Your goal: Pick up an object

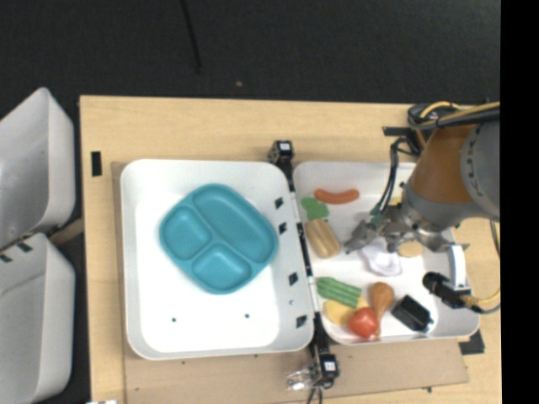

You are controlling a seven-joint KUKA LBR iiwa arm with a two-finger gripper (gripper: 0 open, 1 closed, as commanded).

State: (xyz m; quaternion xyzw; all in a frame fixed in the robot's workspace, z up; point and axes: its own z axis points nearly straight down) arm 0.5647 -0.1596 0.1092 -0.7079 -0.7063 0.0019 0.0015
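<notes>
My gripper (pixel 370 236) hangs low over the middle of the right bin (pixel 358 175). It is just right of a tan bread roll (pixel 322 238) and just above a white crumpled object (pixel 384 263). I see nothing held in it. Around it in the same bin lie a red sausage (pixel 337 196), a small green piece (pixel 314 209), a green ridged vegetable (pixel 338 290), a yellow piece (pixel 335 311), a red tomato (pixel 364 323), a brown drumstick (pixel 381 295) and a black block (pixel 411 313).
The left bin (pixel 143 310) holds a blue divided plate (pixel 217 236). A black-clipped divider (pixel 295 242) separates the bins. The arm's orange band (pixel 438 171) and cables cover the right bin's far right side. Wooden bench (pixel 168 124) surrounds both bins.
</notes>
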